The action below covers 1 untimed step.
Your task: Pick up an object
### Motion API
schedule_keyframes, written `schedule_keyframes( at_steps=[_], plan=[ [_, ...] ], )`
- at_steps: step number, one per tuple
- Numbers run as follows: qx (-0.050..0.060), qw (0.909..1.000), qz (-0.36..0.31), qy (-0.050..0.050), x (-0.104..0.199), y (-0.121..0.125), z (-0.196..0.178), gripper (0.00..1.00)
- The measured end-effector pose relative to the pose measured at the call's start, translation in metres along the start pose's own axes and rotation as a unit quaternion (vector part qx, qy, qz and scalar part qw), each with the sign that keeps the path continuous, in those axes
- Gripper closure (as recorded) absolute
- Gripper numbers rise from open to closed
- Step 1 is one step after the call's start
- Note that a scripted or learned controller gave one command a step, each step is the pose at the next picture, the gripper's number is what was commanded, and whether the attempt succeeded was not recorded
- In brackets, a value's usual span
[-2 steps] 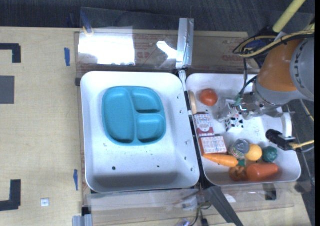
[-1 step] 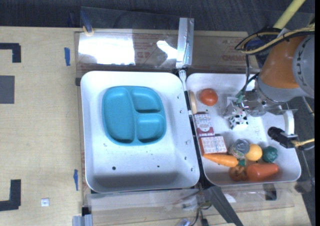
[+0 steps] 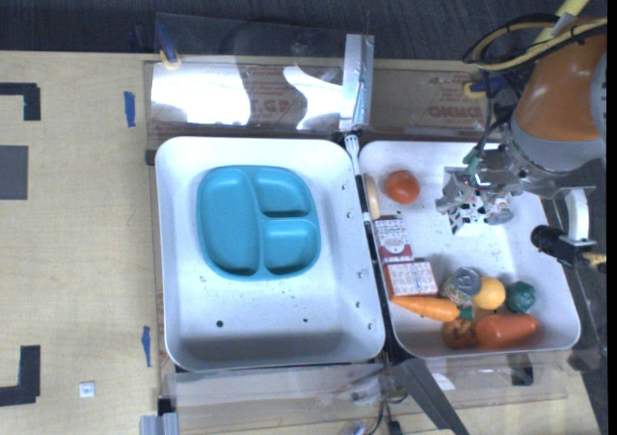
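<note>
so far nothing lifted: pincer (image 3: 472,200) hovers at upper right of the right bin (image 3: 554,274), its spread unreadable; tomato (image 3: 402,186) just left, other items clustered lower right. grasp not yet made.

Start at the left bin (image 3: 174,231), where you'll see a blue divided plate (image 3: 257,220) lying a little toward twelve o'clock of its centre. At twelve o'clock of that bin, a clear plastic sheet (image 3: 251,86) catches glare over a strip of brown cardboard (image 3: 424,100). The wooden bench (image 3: 67,231) runs out toward nine o'clock and carries black corner marks (image 3: 24,100) and short blue tape strips (image 3: 129,107).
</note>
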<state>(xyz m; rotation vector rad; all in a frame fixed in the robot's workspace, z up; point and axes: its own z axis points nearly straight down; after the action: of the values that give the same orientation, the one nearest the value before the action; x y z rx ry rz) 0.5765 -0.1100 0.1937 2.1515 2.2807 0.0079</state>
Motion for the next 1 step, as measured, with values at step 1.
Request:
schedule_keyframes(
  at_steps=[1],
  plan=[
    [0.005, 0.9990, -0.045, 0.001, 0.0042, 0.0145, 0.0307, 1.00]
  ],
)
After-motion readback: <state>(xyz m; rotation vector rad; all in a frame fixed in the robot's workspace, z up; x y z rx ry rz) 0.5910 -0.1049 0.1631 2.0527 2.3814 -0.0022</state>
